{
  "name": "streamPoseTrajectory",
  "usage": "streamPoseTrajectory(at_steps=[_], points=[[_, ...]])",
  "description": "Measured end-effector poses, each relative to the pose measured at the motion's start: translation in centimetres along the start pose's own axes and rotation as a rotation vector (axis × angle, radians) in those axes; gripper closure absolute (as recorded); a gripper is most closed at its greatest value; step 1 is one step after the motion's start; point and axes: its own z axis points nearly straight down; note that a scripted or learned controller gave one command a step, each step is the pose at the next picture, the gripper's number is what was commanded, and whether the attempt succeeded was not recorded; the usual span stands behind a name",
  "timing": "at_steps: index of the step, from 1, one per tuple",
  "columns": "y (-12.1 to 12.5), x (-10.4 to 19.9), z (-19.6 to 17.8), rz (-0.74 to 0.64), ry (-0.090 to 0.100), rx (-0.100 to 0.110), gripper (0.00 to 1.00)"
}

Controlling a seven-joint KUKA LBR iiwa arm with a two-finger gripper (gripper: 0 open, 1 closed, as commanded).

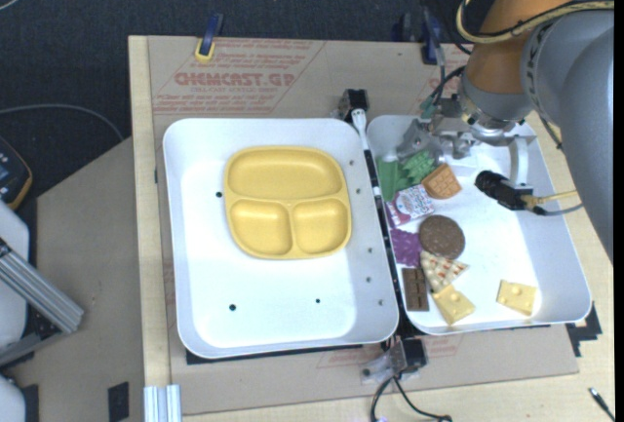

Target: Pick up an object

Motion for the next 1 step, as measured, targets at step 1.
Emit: streamPoseTrajectory(at_steps=[1], points=[[0.15,-0.04,-1.04,-0.001,-0.003,-0.006,1.0]])
